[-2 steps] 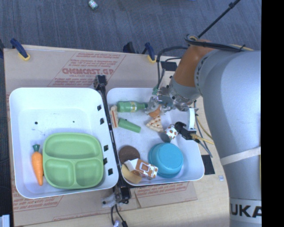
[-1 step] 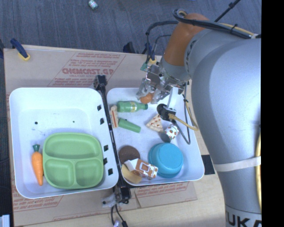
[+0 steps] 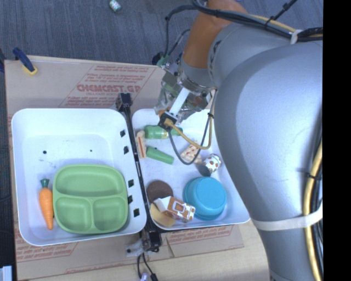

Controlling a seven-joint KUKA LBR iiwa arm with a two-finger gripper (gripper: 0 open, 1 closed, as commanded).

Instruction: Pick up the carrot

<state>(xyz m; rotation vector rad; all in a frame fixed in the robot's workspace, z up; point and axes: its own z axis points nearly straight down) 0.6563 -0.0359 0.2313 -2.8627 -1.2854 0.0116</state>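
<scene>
Carrot (image 3: 46, 203) lies lower left, beside the green plate (image 3: 90, 198); tool (image 3: 166, 117) hovers upper centre, grip state unclear.

The bench (image 3: 109, 82) is topped with brown cardboard printed in red lettering. Two white bins sit on it side by side, the left bin (image 3: 22, 126) and the right bin (image 3: 233, 219), touching along a black clipped seam. A blue-and-yellow thing (image 3: 24, 60), maybe a clamp, lies at the board's far left corner. Beyond the cardboard is grey carpet (image 3: 71, 27) with a small shiny bit (image 3: 114, 5).
</scene>
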